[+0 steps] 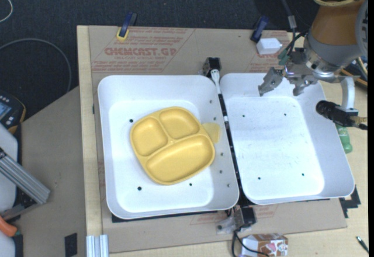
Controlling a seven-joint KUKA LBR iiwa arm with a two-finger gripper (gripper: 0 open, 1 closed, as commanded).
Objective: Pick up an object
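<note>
Brown counter (pixel 175 45) carries two white bins, and the yellow divided plate (pixel 172 145) lies in the left bin (pixel 111 133). Over the right bin's (pixel 327 168) far edge hovers the tool (pixel 285 83), fingers spread, holding nothing; the pick is all to come.

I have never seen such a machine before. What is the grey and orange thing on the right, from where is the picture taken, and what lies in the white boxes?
It is a robot arm, reaching in from the right. At its end is a gripper, a two-finger claw for picking things up. Its fingers are spread, with nothing between them, above the far edge of the right bin. The one camera is fixed above the bench and looks down at a slant. Two shallow white bins stand side by side on a board. In the left bin lies a yellow plate with three compartments.
</note>
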